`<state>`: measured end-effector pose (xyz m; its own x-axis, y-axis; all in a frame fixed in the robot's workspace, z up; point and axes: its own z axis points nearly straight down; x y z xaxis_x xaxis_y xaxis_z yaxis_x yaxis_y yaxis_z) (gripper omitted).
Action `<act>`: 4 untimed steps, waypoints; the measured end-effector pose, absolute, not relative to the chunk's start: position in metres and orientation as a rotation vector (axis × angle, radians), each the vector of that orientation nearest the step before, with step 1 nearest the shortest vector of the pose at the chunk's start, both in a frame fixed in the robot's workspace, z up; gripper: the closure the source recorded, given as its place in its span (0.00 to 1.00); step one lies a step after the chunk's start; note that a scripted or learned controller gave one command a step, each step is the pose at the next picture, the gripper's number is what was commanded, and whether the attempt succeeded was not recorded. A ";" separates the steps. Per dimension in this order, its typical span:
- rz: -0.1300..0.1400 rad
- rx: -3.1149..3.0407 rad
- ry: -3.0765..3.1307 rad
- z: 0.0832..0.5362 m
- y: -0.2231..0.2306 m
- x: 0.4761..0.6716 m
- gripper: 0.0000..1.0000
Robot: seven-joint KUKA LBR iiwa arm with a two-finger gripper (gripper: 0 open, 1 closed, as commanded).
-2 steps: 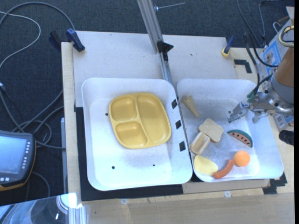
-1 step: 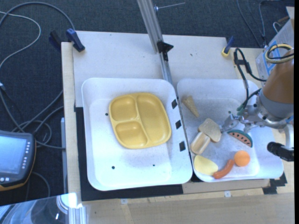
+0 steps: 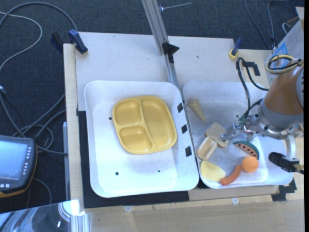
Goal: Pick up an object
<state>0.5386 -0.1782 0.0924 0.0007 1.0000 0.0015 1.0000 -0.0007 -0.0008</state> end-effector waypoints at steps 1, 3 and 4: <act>-0.005 -2.223 -2.224 0.105 -0.178 0.540 1.00; -0.005 -2.224 -2.228 0.213 -0.180 0.545 1.00; -0.005 -2.214 -2.230 0.211 -0.129 0.566 1.00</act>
